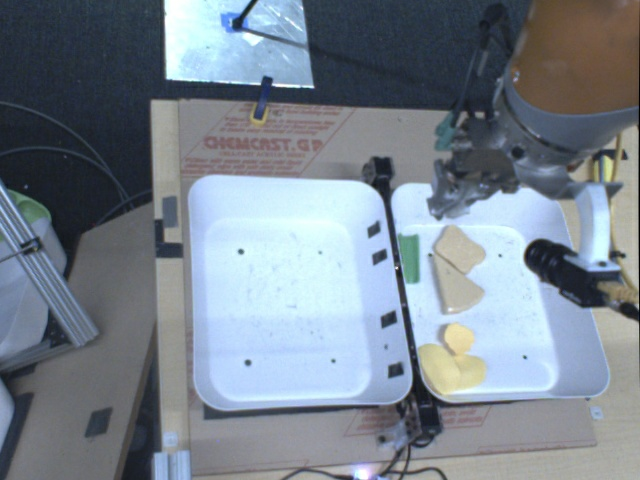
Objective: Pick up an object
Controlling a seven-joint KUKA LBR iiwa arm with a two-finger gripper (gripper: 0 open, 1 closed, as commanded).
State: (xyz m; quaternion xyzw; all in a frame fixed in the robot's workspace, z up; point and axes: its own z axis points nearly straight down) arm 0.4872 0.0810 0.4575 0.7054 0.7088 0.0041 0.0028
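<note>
My gripper (452,204) hangs over the far left part of the right bin (575,363), just above and behind two tan wedge-shaped pieces (459,266) that lie overlapping in the bin's middle. A green stick (409,257) lies along the bin's left wall. Yellow rounded pieces (452,361) sit together near the front left corner. Nothing shows between the gripper's tips.
The left bin (215,203) stands beside the right one, with black clips (383,258) along the shared wall. A black cylindrical fitting (562,264) on a white bracket juts over the right bin's right side. A metal sheet (238,26) lies beyond the bench.
</note>
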